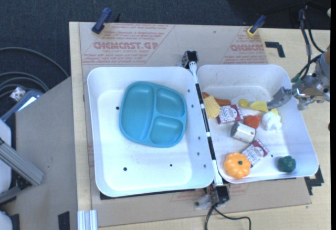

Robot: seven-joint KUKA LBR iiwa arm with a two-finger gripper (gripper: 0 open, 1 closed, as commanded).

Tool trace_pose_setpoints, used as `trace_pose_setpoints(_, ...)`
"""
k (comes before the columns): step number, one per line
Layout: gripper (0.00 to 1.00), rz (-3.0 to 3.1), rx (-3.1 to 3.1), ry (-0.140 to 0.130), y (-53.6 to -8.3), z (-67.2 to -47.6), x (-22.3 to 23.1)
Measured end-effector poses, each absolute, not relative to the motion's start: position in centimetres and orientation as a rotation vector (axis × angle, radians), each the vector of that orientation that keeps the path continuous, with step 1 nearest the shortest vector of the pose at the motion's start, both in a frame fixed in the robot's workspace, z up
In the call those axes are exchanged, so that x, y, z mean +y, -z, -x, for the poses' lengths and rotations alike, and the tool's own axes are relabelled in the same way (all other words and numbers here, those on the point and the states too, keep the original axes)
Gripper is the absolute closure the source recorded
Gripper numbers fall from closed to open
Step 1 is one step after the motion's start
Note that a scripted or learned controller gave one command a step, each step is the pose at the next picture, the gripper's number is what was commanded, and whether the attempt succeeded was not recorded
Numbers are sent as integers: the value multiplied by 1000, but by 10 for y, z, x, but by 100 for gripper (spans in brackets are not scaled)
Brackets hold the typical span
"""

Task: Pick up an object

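The arm enters from 3 o'clock, its end effector [281,96] poised low over the right bin's [302,134] 2 o'clock rim; whether it is spread or pressed together cannot be told. Just beside it, toward 7 o'clock, lies a white object [271,120], apart from the orange pumpkin [237,165].

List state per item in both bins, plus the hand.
Blue divided plate: flat, upright, in left bin, compartments bare.
Orange pumpkin: upright, right bin, front edge.
Green object: lying free, front right corner.
Small can: on its side.
Corn: lying by the divider.
Yellow banana: lying flat, near hand.
Hand: over right bin's far right, holding nothing visible.
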State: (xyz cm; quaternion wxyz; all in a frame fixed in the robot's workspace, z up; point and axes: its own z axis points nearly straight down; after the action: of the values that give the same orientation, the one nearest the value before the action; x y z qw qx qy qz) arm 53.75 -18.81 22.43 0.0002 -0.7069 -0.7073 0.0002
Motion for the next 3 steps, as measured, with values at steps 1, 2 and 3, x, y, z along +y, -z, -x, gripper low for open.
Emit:
trace_pose_setpoints(1, 0, 2220, -2218, -2, -101, -529, -194)
trace_pose_setpoints(2, 0, 2221, -2222, -1, -86, -597, -145)
trace_pose_setpoints(3, 0, 2222, -2223, 1, -85, -650, -104)
